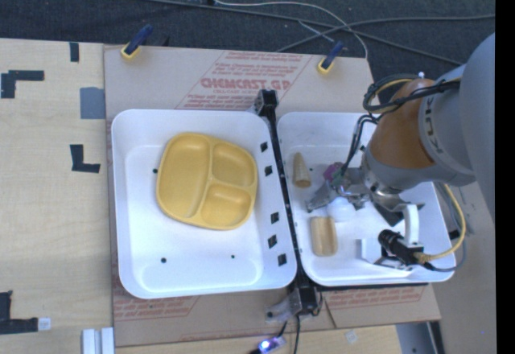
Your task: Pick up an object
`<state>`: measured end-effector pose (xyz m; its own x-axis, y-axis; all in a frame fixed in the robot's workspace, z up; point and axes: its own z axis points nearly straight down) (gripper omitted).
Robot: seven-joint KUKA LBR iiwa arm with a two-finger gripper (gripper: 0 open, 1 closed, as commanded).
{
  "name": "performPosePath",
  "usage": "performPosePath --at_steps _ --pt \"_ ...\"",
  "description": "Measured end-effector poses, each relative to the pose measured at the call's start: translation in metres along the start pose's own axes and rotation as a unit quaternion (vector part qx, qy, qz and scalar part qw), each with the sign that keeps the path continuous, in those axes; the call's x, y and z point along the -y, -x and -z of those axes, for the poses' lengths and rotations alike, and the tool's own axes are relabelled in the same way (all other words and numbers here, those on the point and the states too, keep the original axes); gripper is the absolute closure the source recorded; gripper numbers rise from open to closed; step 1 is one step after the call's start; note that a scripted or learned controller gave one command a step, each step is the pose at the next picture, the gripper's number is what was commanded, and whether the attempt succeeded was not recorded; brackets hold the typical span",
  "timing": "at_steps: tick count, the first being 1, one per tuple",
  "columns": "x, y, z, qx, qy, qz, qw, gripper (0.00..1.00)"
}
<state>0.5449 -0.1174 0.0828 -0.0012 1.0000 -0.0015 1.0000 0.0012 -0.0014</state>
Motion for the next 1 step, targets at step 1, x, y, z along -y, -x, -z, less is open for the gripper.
performPosePath --at_steps 1 --pt "-0.0016 -0.0002 0.013 0.0 0.002 0.0 1.0 1.0"
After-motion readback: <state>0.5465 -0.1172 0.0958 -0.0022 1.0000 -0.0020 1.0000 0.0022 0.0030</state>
